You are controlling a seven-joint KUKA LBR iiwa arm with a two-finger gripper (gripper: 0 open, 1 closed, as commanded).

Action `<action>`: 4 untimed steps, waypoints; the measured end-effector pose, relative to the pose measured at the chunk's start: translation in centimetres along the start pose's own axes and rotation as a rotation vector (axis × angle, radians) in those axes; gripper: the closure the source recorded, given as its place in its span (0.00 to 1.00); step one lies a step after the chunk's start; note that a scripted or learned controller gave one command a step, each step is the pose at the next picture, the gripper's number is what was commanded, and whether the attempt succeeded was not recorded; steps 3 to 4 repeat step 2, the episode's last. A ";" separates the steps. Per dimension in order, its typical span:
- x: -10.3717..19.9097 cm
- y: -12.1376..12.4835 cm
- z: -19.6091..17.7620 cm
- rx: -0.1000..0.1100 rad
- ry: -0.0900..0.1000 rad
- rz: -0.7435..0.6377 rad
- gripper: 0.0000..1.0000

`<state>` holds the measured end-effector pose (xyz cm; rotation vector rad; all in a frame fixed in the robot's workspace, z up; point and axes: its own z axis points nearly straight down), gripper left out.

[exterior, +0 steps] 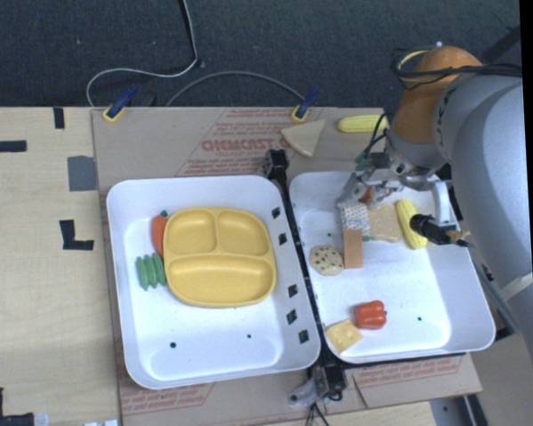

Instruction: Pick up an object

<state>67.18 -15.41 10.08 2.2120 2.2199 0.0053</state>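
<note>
My gripper (368, 185) hangs over the far part of the right bin (449, 296), just above a speckled grey block (354, 216). Below that block lies a brown block (352, 248), with a cookie (325, 260) to its left. A slice of bread (385, 225) and a yellow banana (411, 224) lie right of the blocks, under the wrist. Near the bin's front lie a red pepper (371, 314) and a yellow cheese wedge (343, 335). Nothing shows between the gripper and the objects as lifted.
The left bin (139, 339) holds a yellow divided plate (220, 255), a carrot (159, 233) and green beans (149, 271). Behind the bins on the cardboard lie a tan wedge (304, 139) and a yellow piece (362, 122). The arm's bulk covers the right edge.
</note>
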 end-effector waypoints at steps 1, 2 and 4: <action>-0.9 -2.0 -10.3 0.000 0.001 0.004 1.00; 5.2 -2.0 -8.3 0.010 0.003 -0.002 1.00; 5.2 -2.0 -8.3 0.010 0.003 -0.002 1.00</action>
